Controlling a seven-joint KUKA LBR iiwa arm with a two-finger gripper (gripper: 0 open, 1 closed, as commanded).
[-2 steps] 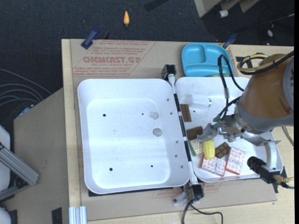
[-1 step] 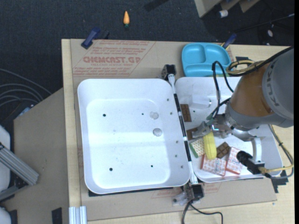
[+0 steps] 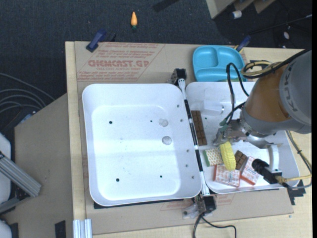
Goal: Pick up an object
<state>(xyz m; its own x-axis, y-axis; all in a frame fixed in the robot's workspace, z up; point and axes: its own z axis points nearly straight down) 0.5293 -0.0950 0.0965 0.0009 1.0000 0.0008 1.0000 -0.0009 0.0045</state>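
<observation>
Corn cob, yellow and small, lies towards the front of the right-hand bin, angled with one end pointing to the back. It is free in the bin among other small items.

Nearest the camera in that bin is a red and white packet, lying flat and touching the cob's front end. A second red and white packet sits just beside it to the right. A pale checked cracker lies against the cob's left side, and a small brown piece lies just to the cob's right.

The gripper hangs just behind and above the back end of the cob. Whether the claw is released or clenched cannot be told from this angle, and nothing is seen held in it. The arm, with its orange band, reaches in from the right over the bin.

A long brown bar lies along the bin's left wall. Farther back is a white box.

The left-hand bin is beside it, bearing two small grey round spots.

Behind the bins a blue sectioned tray rests on the bench. A blue clip sits at the bench's far left corner. An orange object lies on the dark floor beyond.
</observation>
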